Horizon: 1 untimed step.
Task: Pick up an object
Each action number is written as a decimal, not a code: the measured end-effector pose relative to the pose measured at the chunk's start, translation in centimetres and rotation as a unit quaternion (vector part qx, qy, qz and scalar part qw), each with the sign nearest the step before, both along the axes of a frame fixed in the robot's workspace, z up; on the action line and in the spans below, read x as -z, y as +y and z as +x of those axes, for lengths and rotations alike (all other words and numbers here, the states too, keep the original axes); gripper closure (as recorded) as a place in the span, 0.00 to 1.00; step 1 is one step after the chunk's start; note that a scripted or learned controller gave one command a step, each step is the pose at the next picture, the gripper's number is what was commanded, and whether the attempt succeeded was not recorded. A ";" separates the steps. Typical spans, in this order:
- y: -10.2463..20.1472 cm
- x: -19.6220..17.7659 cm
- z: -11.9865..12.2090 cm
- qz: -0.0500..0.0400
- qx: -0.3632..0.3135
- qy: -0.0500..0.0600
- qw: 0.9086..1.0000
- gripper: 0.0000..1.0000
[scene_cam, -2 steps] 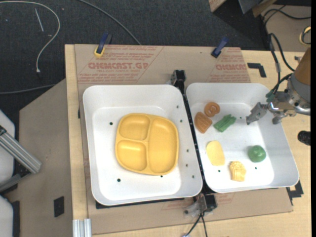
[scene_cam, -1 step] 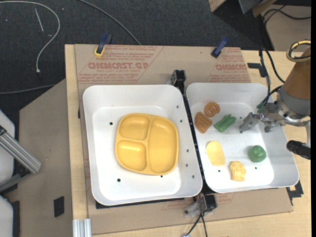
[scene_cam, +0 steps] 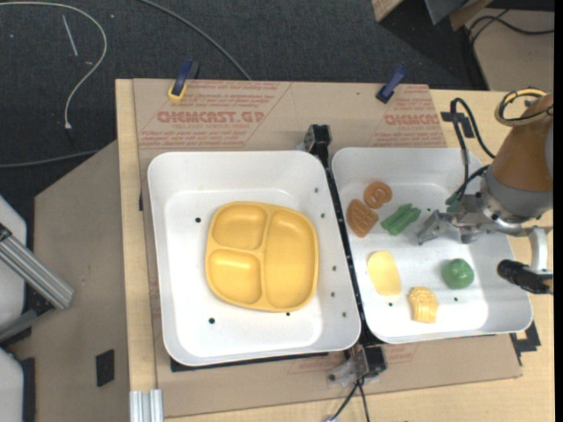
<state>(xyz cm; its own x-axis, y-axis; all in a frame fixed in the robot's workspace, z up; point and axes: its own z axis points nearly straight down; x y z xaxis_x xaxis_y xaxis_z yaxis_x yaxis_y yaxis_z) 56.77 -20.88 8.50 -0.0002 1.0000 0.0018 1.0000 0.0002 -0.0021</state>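
Note:
Several toy foods lie in the right bin (scene_cam: 501,315): a round brown piece (scene_cam: 378,193), a brown bread-like piece (scene_cam: 361,217), a green piece (scene_cam: 399,218), a pale yellow piece (scene_cam: 383,272), a ridged yellow piece (scene_cam: 423,304) and a round green piece (scene_cam: 456,273). My gripper (scene_cam: 433,229) hangs low over the right bin, just right of the green piece and above-left of the round green one. Nothing is visibly held in it.
The left bin (scene_cam: 176,192) holds a yellow divided plate (scene_cam: 262,255). The arm's orange band (scene_cam: 521,155) and grey wrist cover the right bin's right side. A black clamp (scene_cam: 318,136) sits at the bins' far junction, and cables run near the right bin's far edge.

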 end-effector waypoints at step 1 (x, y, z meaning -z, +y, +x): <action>0.0 -1.1 0.1 0.000 0.000 -0.001 1.000 1.00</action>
